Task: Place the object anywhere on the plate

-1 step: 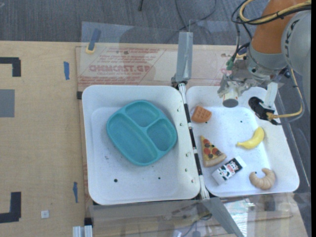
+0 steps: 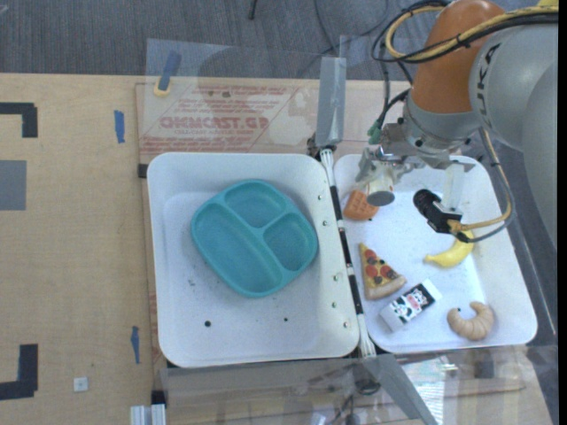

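Teal plate (image 2: 254,237) seated in left bin (image 2: 168,326), gripper (image 2: 379,182) lowered beside orange toy (image 2: 360,205) in right bin (image 2: 514,317), finger opening cannot be told, pizza slice (image 2: 380,272) nearby.

The left bin (image 2: 177,326) has open floor all round the teal plate (image 2: 254,237), widest along its near side and left edge. The raised rims (image 2: 340,264) where the two bins meet form a ridge between them. The right bin (image 2: 509,326) is crowded: an orange piece (image 2: 360,205) and a pizza slice (image 2: 379,273) lie close to the ridge, a small carton (image 2: 408,305) and croissant (image 2: 471,320) sit along the near side, and a banana (image 2: 450,253) lies towards the right. The arm (image 2: 461,60) and its cables overhang the far right corner. Bare floor remains in the bin's middle.
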{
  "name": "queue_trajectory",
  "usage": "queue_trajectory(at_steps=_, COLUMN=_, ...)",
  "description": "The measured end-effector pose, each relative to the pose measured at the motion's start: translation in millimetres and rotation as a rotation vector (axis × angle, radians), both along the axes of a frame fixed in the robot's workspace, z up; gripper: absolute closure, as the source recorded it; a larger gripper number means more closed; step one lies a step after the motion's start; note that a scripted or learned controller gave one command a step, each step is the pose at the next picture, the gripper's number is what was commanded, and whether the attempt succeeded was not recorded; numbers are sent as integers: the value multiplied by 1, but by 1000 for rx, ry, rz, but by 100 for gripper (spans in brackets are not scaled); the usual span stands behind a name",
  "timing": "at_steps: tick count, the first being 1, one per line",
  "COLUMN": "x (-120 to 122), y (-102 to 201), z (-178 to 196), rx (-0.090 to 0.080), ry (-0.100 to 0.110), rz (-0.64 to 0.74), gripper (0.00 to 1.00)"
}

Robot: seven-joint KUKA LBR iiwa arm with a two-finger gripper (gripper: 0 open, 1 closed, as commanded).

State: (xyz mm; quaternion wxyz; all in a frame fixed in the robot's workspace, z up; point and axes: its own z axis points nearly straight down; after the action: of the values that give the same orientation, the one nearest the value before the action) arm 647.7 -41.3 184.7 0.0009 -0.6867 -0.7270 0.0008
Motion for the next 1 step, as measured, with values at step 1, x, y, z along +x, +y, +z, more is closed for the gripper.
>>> queue_trajectory(at_steps=1, x=0, y=88, z=35, rx=-1, ry=-7, rz=344, gripper=100)
